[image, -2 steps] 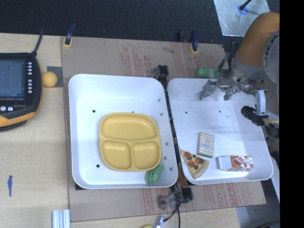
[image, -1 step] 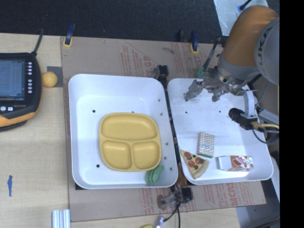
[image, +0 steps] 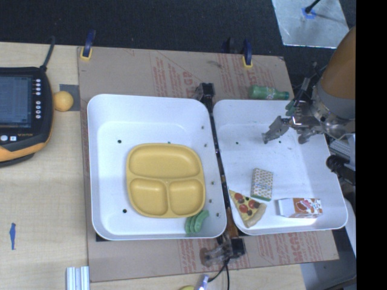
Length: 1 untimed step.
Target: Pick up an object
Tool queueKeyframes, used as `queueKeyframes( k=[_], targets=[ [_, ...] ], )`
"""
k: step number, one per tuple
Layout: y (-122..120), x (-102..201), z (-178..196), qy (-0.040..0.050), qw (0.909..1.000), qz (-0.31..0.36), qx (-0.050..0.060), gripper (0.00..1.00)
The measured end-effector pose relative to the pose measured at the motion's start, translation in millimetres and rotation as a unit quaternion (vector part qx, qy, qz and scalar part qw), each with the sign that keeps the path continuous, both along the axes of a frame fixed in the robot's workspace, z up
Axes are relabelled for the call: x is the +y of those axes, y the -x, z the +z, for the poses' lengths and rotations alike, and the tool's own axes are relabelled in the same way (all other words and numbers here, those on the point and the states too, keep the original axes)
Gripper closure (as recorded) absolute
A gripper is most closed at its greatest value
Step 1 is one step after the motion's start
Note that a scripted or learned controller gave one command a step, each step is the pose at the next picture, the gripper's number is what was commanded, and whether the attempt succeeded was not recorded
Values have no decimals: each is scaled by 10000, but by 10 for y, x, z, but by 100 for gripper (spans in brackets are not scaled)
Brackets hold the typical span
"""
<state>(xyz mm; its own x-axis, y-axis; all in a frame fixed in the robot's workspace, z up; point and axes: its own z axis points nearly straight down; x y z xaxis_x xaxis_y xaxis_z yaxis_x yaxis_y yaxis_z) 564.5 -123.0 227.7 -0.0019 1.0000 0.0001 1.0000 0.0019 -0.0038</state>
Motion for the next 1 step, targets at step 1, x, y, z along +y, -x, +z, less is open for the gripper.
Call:
queueKeyframes(
  k=[1],
  targets=[
    [541,270,-637,2,10000,11,3,0]
  ],
)
